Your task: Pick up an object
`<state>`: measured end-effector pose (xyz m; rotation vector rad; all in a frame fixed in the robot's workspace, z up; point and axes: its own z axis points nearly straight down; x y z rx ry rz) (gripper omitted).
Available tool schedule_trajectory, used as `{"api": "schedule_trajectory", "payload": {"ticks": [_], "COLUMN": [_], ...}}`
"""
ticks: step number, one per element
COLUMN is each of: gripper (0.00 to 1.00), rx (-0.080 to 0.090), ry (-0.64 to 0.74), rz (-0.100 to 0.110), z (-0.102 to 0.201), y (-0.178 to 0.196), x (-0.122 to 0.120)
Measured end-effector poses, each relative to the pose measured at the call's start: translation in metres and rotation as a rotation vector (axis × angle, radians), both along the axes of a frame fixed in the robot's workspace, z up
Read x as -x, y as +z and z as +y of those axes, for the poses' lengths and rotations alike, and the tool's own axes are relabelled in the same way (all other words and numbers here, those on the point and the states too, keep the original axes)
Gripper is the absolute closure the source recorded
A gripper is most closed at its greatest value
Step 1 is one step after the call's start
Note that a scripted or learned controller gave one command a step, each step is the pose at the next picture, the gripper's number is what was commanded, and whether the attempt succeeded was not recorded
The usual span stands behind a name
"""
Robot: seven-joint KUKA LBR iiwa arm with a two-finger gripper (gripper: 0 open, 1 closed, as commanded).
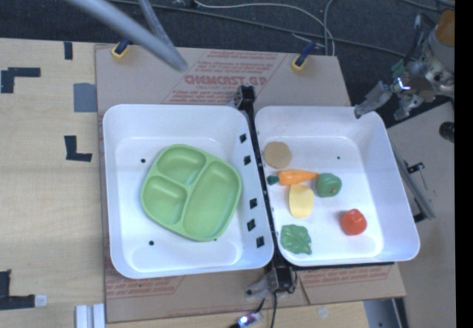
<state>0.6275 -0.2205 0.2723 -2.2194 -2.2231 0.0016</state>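
White plastic throughout: you have two shallow bins side by side on a brown cardboard sheet, joined along a black clipped seam.

Left white bin: one light green divided plastic tray with three compartments, lying flat near the middle.

Right white bin, your pickable stock:
- tan round disc, near the seam at the far end;
- orange toy carrot, lying crosswise just below the disc;
- dark green rounded vegetable, touching the carrot's right end;
- pale yellow block, just under the carrot;
- red toy pepper, apart toward the right wall;
- leafy green piece, near the front wall.

Grey two-finger gripper: you will find it outside the right bin, off its far right corner, well apart from every item. Nothing sits between its tips; how it stands you cannot tell from this slant.
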Motion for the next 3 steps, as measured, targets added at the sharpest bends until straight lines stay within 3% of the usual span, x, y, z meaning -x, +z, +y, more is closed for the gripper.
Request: {"api": "schedule_trajectory", "payload": {"ticks": [3], "gripper": [0.00], "rx": [0.000], "ry": [0.001], "rz": [0.005], "z": [0.004], "y": [-0.183], "x": [0.006]}}
